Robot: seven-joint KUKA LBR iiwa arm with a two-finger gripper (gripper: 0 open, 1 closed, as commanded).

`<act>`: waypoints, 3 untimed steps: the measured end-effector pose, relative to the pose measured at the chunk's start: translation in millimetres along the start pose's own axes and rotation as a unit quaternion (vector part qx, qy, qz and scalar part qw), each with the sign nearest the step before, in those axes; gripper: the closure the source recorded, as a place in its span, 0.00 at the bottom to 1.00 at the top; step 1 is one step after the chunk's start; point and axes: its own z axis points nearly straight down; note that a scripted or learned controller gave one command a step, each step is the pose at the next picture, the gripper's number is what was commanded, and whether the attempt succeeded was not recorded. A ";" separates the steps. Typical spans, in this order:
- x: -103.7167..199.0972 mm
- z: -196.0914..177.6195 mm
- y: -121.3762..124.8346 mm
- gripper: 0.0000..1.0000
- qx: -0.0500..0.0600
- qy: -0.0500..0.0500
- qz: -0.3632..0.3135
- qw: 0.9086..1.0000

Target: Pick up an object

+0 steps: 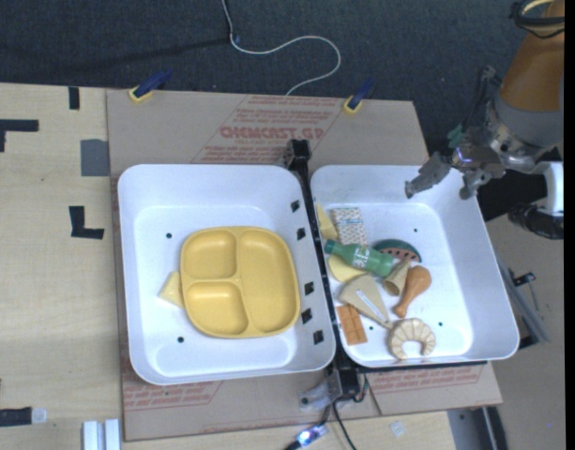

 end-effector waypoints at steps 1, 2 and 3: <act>0.2 -8.6 2.0 0.00 -0.007 -0.001 -0.002 1.000; 2.1 36.9 9.0 0.00 -0.005 -0.002 -0.003 1.000; 1.4 81.0 11.0 0.00 -0.004 -0.002 -0.002 1.000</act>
